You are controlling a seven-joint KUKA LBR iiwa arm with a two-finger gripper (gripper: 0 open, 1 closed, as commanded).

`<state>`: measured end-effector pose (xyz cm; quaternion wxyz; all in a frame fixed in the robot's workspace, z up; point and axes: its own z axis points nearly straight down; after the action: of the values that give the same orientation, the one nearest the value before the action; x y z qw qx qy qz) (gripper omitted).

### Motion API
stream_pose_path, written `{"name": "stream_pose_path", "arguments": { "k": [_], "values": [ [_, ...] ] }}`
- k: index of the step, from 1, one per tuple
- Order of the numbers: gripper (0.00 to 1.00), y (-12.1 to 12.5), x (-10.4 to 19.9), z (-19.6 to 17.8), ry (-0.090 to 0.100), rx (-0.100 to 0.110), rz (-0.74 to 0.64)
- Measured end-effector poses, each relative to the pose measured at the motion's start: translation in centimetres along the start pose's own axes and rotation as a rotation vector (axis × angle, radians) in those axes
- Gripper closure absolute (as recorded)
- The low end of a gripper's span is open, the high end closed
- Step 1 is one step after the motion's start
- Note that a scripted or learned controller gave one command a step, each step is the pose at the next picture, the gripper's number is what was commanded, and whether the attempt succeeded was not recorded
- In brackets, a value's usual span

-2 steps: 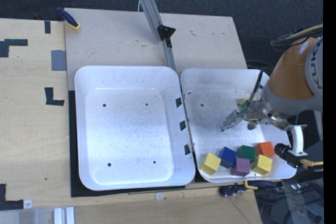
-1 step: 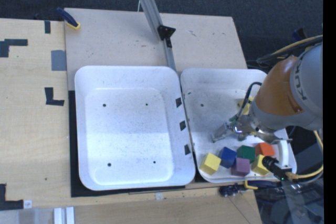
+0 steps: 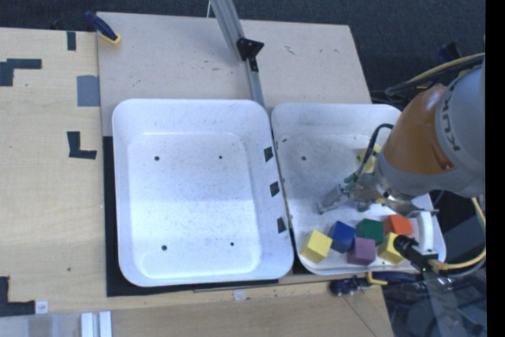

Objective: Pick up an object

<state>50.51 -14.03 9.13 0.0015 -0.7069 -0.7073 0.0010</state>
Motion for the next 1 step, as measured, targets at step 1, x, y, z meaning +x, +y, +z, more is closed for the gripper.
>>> {"name": "stream_pose_path", "arguments": {
  "k": [1],
  "values": [
    [1.0,0.0,0.07,-0.97,0.001,0.001,-0.001]
  ]
}}
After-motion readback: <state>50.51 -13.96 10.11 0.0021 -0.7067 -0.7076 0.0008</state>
